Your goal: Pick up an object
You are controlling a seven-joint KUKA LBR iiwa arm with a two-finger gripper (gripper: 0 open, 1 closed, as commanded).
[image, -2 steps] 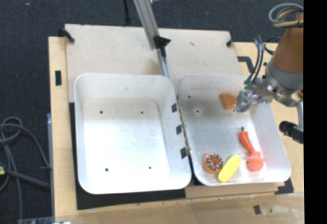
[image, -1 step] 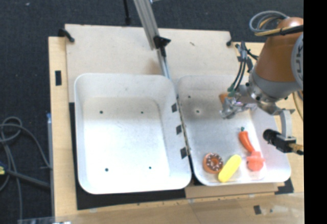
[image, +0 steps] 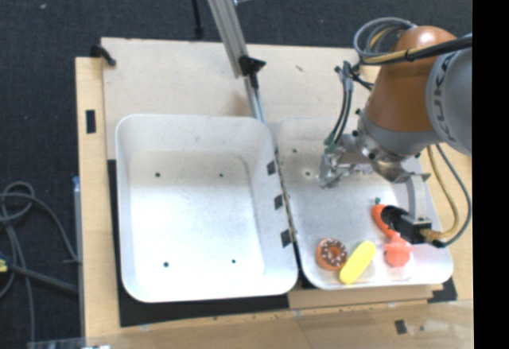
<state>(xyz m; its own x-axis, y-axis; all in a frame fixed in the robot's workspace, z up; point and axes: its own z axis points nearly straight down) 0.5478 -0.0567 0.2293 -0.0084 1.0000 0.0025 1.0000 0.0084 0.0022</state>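
- Yellow banana-shaped toy [image: 357, 261] lies at the near edge of the right bin [image: 306, 141], touching a brown doughnut [image: 331, 253], with orange pieces [image: 393, 234] just beside.
- My gripper [image: 334, 168] hangs over that bin's middle, apart from them.
- The left bin [image: 135, 133] sits alongside.

A pale wooden bench [image: 175, 77] carries two shallow white bins side by side, their inner rims touching. The left bin [image: 127, 180] sits toward 9 o'clock, the right bin [image: 306, 137] toward 3 o'clock. A black mat [image: 199, 306] shows under the left bin's edge at 6 o'clock. A slanted metal post [image: 227, 17] rises from the bench at 12 o'clock, just behind where the bins meet
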